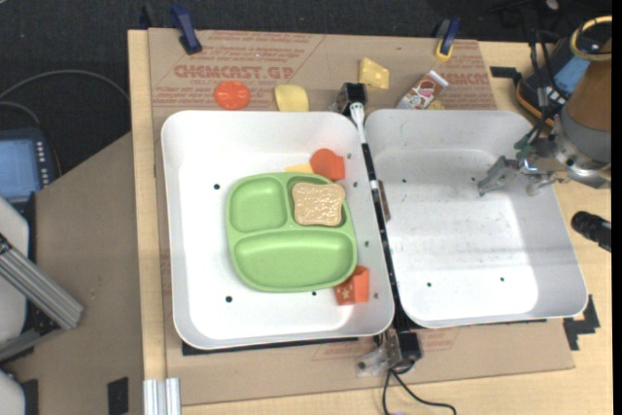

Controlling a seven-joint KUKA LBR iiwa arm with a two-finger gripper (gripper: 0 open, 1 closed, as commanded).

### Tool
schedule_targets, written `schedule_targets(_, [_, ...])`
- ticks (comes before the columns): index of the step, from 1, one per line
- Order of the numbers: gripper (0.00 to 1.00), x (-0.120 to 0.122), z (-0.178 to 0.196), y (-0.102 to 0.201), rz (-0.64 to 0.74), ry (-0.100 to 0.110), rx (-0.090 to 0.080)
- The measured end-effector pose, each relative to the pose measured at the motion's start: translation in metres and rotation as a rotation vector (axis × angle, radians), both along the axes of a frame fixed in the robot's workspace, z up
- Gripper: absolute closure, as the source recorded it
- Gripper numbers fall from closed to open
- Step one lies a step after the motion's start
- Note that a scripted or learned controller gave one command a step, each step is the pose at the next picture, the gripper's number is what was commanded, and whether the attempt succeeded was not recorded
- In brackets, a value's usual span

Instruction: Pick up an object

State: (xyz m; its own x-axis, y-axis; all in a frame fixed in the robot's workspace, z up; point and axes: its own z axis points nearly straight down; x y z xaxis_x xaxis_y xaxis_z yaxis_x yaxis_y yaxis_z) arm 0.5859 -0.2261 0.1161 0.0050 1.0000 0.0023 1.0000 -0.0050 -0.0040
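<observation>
My gripper (515, 176) hangs over the right part of the right bin (466, 258), its fingers spread open with nothing between them. The left bin (194, 209) holds a green divided plate (282, 253) with a slice of toast (319, 203) in its upper right compartment. An orange-red piece (328, 164) lies just beyond the plate's far right corner. A small orange block (355, 286) rests at the plate's near right corner. All of these lie well to the left of the gripper.
On the cardboard behind the bins lie an orange round piece (231, 95), a yellow piece (291, 98), a yellow wedge (373, 72), a small packet (421, 92) and a black object (352, 95). Blue clamps (185, 28) grip the board's far edge.
</observation>
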Motion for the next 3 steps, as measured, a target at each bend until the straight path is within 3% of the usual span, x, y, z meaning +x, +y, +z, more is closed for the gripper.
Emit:
schedule_targets(1, [0.00,-0.112,-0.033,0.044,0.002,0.007,0.003])
schedule_targets(2, [0.00,-0.021,0.003,0.077,0.013,-0.014,-0.005])
schedule_targets(3, [0.00,0.076,-0.032,0.032,0.007,-0.011,-0.006])
